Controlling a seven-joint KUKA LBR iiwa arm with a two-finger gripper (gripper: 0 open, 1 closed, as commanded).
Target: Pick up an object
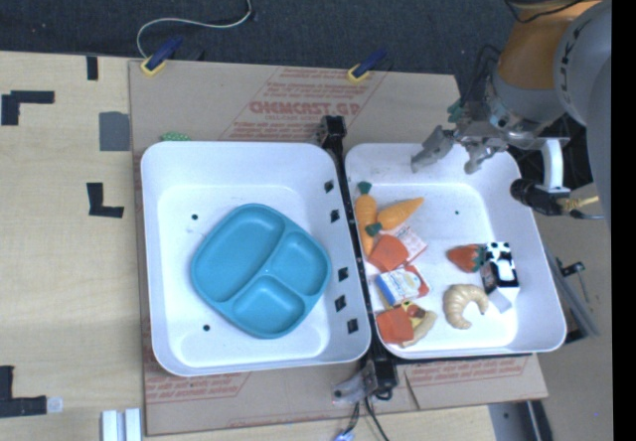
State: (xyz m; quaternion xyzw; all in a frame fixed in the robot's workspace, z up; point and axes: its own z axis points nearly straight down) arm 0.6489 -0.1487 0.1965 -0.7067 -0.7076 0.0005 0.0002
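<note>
My gripper (452, 153) hangs over the far rim of the right bin (537, 330), its two grey fingers (431, 151) spread open with nothing between them. Below it in that bin lie several toy foods: an orange carrot (397, 213), a second carrot (367, 214), a red piece (389, 252), a small printed packet (402, 284), a red and tan item (402, 323), a tan croissant (464, 303), a red piece (464, 257) and a black and white toy (498, 265). All lie well apart from the fingers.
The left bin (169, 191) holds a blue divided plate (260, 270). Both bins rest on a cardboard sheet (278, 101) held by blue and yellow clamps (159, 59). A white cable (214, 24) loops on the dark floor behind. The arm's orange band (537, 42) rises at top right.
</note>
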